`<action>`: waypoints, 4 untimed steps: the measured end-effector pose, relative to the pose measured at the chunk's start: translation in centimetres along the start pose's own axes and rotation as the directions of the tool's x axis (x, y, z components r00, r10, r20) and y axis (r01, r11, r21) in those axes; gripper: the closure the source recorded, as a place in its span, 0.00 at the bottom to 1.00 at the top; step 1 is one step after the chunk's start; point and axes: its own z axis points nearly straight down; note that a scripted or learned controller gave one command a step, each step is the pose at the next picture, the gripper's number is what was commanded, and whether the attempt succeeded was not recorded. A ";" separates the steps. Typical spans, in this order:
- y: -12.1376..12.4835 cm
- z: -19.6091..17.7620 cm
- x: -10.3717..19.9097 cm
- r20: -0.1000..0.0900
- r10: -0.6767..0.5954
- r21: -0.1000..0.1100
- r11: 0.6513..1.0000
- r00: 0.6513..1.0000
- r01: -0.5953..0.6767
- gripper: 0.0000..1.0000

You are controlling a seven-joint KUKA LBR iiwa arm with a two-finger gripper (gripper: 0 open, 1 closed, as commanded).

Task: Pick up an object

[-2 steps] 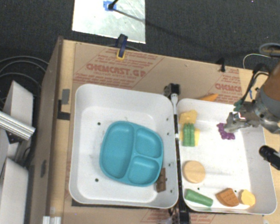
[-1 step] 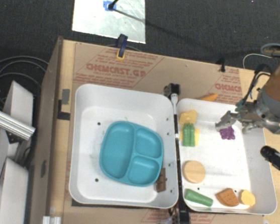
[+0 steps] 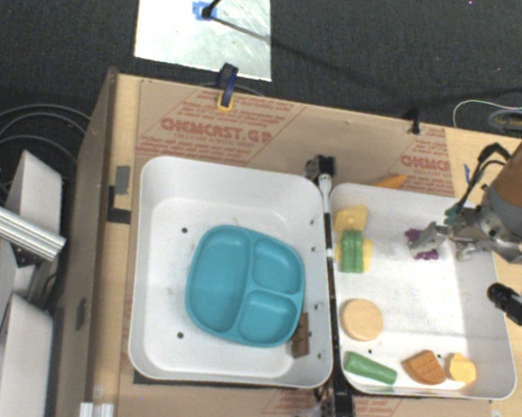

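Just above the right bin's (image 3: pixel 494 307) far edge, the jaws (image 3: pixel 439 232) sit beside one small purple object (image 3: pixel 423 242); whether they are wide or narrow, I cannot tell. Elsewhere in that bin lie six pieces: one yellow block (image 3: pixel 352 216), one green corn-like piece (image 3: pixel 354 253), one tan disc (image 3: pixel 362 319), one green pod (image 3: pixel 370 367), one brown wedge (image 3: pixel 425 366), one yellow round (image 3: pixel 461 369). One teal divided plate (image 3: pixel 246 286) fills the left bin (image 3: pixel 168 239).

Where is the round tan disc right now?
The round tan disc lies in the right bin, near its left wall, above the green pickle and below the green ridged piece.
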 end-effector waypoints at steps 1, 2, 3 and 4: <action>3.6 3.5 0.7 -0.002 -0.004 -0.001 1.000 1.000 0.004 0.00; 3.5 2.4 0.7 -0.001 -0.006 -0.001 1.000 1.000 0.006 1.00; 3.5 2.4 0.7 0.000 -0.007 0.000 1.000 1.000 0.007 0.00; 0.5 3.6 5.2 -0.004 -0.005 0.008 1.000 1.000 0.005 0.00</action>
